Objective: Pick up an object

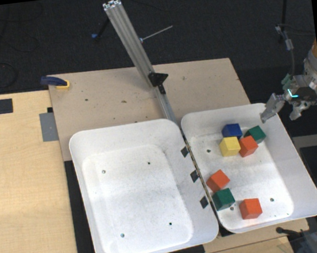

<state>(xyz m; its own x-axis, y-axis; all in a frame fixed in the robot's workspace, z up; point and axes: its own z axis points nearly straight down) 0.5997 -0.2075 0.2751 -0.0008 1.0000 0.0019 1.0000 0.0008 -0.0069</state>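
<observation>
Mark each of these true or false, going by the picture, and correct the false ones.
1. All the blocks lie in the right bin. True.
2. The pincer is clamped on the yellow block. False: it hangs beyond the bin's upper right edge, and the yellow block lies in the bin.
3. The blue block sits just behind the yellow one. True.
4. Two green blocks touch each other. False: one green block lies by the upper cluster, the other green block near the divider.
</observation>
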